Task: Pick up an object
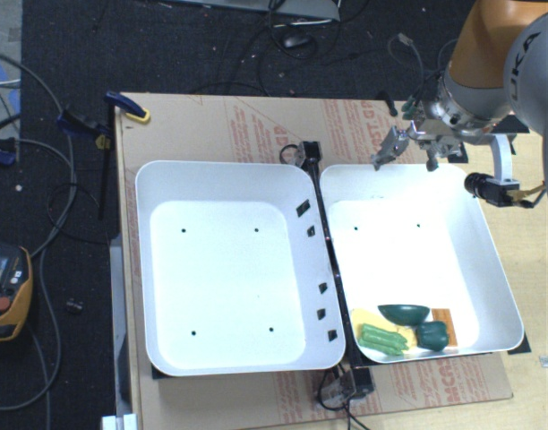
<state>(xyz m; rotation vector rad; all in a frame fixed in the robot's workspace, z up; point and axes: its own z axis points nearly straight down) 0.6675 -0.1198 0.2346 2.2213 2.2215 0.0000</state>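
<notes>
Green items piled in right bin (489, 240) near corner, gripper (408, 150) up at far rim, empty.

Dark green bowl-shaped piece (405, 313) sits at the near end of the right bin, touching a light green ridged item (382, 339) just in front and a dark green lump (432, 335) beside it; a yellow flat piece (367, 318) and an orange-brown piece (444, 315) poke out from under the pile. Gripper hangs above the bin's far edge, well apart from the pile, fingers spread, nothing between them. Arm (498, 43) comes in from the right, orange band on top. Left bin (166, 195) is bare white. Both bins rest on a cardboard sheet (220, 124); cables on the dark floor around.
</notes>
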